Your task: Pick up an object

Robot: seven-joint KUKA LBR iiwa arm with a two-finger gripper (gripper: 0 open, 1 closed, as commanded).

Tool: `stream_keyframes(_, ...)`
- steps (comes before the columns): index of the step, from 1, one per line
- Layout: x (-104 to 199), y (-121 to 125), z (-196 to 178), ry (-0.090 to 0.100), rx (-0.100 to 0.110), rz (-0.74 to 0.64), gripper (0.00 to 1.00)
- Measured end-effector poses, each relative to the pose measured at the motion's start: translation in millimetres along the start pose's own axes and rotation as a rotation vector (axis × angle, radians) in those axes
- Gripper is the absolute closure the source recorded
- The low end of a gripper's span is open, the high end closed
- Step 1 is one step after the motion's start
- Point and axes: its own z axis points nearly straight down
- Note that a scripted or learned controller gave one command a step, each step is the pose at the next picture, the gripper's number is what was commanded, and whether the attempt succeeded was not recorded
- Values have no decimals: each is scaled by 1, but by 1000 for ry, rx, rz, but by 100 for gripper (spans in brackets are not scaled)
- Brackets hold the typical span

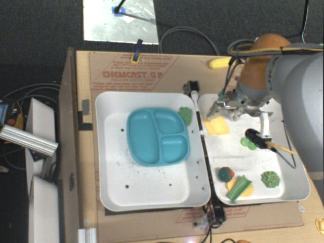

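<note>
The gripper (pixel 226 110) sits over the yellow block (pixel 217 126) in the right bin (pixel 298 186); its grip can't be made out

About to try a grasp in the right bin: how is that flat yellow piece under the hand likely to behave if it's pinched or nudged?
The yellow piece lies flat and thin on the right bin, so it will probably slide rather than roll. Its low profile gives little edge to pinch, so the hand may skid over it. It looks light, likely a toy slice.
</note>
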Motion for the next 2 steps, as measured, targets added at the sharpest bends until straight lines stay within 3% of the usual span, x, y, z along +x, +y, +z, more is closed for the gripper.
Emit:
stream_keyframes(1, 7, -3, -3, 0, 0, -3, 0)
stream_keyframes(2, 7, -2, -14, 0, -3, -5, 100)
